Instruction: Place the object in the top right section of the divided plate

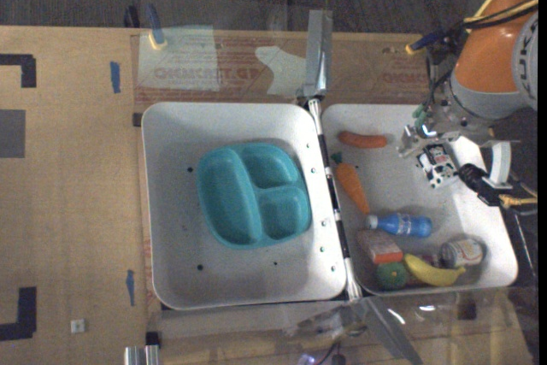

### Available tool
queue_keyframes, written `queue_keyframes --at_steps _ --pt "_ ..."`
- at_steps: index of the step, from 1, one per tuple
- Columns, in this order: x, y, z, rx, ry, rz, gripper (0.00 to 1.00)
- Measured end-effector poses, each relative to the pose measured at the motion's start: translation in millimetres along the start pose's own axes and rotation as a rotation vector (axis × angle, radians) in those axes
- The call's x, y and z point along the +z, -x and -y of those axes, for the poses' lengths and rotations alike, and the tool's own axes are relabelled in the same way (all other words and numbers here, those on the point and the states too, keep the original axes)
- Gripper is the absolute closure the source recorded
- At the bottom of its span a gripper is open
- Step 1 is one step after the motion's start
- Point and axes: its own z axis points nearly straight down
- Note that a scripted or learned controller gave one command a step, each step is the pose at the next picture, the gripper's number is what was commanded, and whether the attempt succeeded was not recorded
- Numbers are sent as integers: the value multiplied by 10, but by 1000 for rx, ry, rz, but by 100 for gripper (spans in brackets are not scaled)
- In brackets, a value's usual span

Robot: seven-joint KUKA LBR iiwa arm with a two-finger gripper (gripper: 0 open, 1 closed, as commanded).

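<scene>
A teal divided plate (253, 194) lies in the left bin (171, 269); its one long section runs down the left and two smaller sections sit on the right. My gripper (434, 161) hangs over the upper right part of the right bin (500, 256), below the orange-banded wrist (494, 64). A red sausage (363, 139) lies just left of it, and an orange carrot (351, 186) lies lower left. I see nothing in the gripper.
Along the right bin's lower part lie a blue bottle (402, 225), a reddish box (379, 246), a green and orange toy (392, 274), a yellow banana (432, 270) and a small can (462, 252). A metal divider (329, 184) separates the bins.
</scene>
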Motion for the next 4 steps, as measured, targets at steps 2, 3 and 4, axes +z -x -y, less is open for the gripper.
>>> queue_keyframes --at_steps 2,3,4 --pt "-534 -790 867 66 1 0 100" --pt "-616 -1972 -462 83 1 -1 100" --pt "-2442 -1405 190 96 2 1 100"
